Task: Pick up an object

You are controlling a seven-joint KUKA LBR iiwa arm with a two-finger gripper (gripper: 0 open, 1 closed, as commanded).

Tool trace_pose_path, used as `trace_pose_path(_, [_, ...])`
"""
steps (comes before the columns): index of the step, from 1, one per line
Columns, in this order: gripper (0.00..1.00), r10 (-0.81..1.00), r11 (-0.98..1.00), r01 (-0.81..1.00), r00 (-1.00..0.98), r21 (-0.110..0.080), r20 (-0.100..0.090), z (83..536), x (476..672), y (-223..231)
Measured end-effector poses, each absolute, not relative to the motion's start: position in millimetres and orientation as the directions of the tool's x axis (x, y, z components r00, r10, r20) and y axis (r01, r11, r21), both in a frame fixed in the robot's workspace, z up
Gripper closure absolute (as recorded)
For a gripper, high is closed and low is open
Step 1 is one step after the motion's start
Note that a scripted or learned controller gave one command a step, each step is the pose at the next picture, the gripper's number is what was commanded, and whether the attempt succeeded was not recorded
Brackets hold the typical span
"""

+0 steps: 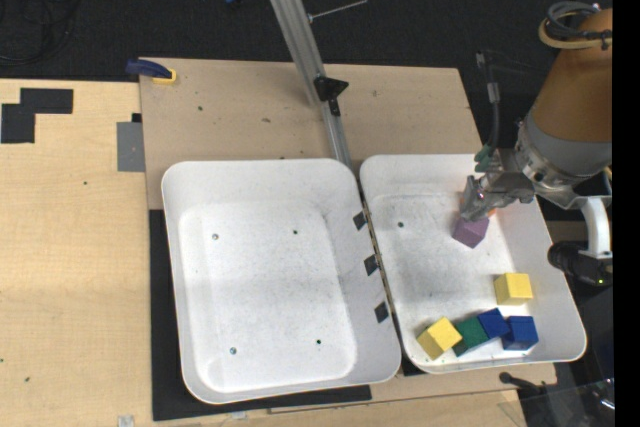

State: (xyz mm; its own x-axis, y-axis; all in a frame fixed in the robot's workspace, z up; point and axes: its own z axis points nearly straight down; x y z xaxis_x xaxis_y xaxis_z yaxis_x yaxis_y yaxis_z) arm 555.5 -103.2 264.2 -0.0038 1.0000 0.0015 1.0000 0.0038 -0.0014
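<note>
A purple block [469, 232] lies in the upper middle of the right bin [420, 177]. My gripper [477, 206] hangs directly over it and meets its top edge, with the grey and orange arm [575, 105] reaching in from the right. Whether the block is gripped or only touched is unclear. A yellow block [513, 287] sits alone nearer the bin's front right. Along the front edge a second yellow block [438, 337], a green block [470, 333] and two blue blocks [507, 327] are bunched together.
The left bin [260, 275] adjoins the right one, joined by black clips [368, 263] along the shared rim. A slanted aluminium rail [298, 35] rises behind the bins. A blue and yellow clamp [150, 70] sits at the bench's far left corner.
</note>
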Motion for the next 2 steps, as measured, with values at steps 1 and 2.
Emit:
trace_pose_path(1, [1.00, 1.000, 0.006, 1.000, -0.006, -0.003, 0.002, 260.2, 564.2, -44.0])
trace_pose_path(2, [1.00, 1.000, 0.004, 1.000, -0.004, -0.004, 0.001, 243.4, 583.9, 3.2])
